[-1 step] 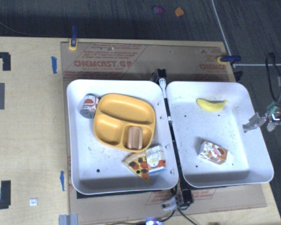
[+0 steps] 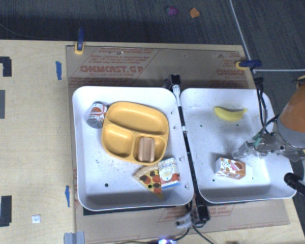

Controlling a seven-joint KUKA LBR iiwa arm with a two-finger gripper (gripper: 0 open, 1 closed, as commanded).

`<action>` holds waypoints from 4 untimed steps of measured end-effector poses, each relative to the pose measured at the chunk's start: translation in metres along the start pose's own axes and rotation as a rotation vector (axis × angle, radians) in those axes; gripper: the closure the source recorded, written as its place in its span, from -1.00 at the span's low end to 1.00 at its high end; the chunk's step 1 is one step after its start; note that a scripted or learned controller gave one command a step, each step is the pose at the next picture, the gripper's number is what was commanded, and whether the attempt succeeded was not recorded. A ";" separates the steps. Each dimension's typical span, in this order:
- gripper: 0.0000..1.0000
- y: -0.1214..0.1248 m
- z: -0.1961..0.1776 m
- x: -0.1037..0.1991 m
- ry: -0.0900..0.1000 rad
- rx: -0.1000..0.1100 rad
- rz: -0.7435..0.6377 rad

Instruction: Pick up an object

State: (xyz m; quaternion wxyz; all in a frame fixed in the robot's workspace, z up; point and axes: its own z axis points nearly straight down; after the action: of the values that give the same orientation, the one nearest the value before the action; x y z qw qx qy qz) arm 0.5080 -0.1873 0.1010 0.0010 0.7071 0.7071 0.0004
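Left bin holds a yellow divided tray, can and pizza slice; right bin holds a banana and a carton, the gripper just above it, empty.

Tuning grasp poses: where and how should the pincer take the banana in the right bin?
Grip the banana at its thick middle, coming straight down. It lies flat and alone on the right bin floor, long axis left to right, so set the fingers across its narrow width. The tapered ends would likely slip.
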 end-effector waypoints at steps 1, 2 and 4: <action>-1.00 -0.025 0.012 0.072 -0.007 -0.014 0.001; -1.00 -0.024 0.012 0.091 -0.009 -0.015 0.003; 1.00 0.031 -0.084 0.147 0.001 0.000 -0.001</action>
State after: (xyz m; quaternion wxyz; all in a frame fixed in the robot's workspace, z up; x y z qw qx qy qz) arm 0.5389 -0.0406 0.1850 0.0005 0.7067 0.7075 0.0008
